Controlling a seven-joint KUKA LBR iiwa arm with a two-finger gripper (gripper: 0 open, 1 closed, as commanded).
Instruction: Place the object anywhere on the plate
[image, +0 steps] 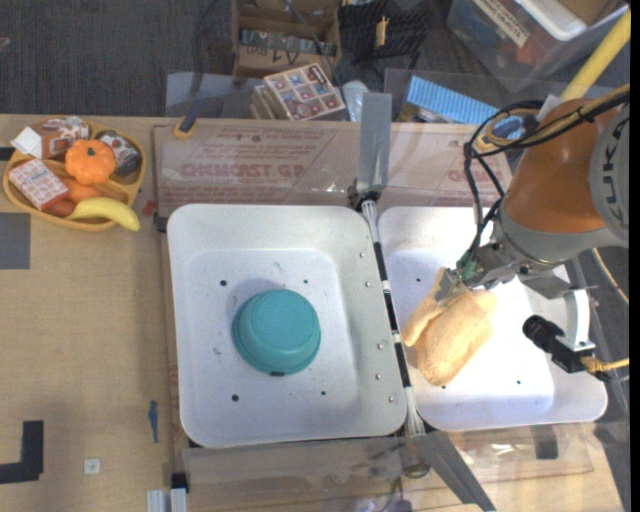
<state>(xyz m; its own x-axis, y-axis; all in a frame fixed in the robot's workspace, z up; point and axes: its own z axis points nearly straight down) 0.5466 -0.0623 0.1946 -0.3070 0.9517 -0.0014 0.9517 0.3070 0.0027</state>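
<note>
While the grey arm (570, 190) with its orange band leans in from the right, its gripper (468, 276) sits low over the right bin (520, 395), right at the upper end of a pale tan, bread-like loaf (450, 332). The fingertips appear to touch or press into that end, but whether the fingers are spread or closed on it cannot be told from this angle. The loaf is long and rounded, with a soft, matte, slightly lumpy surface, lying on a slant in the left part of the right bin, its lower end near the divider between the bins. Both bins are shallow, smooth white plastic with rounded corners. In the left bin (200, 250) rests a teal, round, dish-like plate (277, 330), glossy and apparently upside down, well apart from the loaf. At the bench's far left corner, a yellow bowl (20, 188) holds toy food, including a banana (105, 210) and a small orange pumpkin (90, 160).
</note>
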